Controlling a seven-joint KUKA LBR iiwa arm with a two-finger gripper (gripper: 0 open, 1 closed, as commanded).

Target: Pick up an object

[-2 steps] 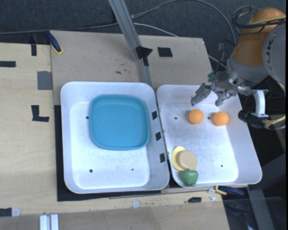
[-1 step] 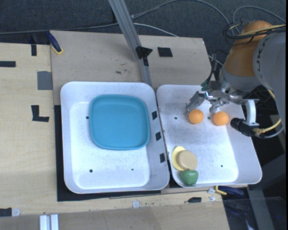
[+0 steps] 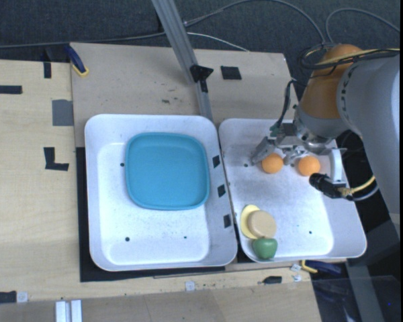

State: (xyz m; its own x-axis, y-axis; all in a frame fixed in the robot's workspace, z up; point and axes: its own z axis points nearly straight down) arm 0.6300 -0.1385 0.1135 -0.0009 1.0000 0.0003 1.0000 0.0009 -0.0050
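Note:
Two small orange balls lie in the right bin (image 3: 336, 240): one (image 3: 273, 164) near its middle back, the other (image 3: 308, 165) just to its right. My gripper (image 3: 277, 155) is low over the left ball and open. One grey finger (image 3: 258, 154) slants down on the ball's left, and the other (image 3: 293, 155) stands between the two balls. The left ball sits in the gap, and I cannot tell whether either finger touches it. The wrist with its orange band (image 3: 322, 89) rises behind.
A tan and yellow round piece (image 3: 258, 223) and a green piece (image 3: 264, 248) lie at the right bin's front left corner. A blue square plate (image 3: 166, 170) sits in the left bin (image 3: 107, 240). A grey pole (image 3: 181, 39) slants in behind the bins.

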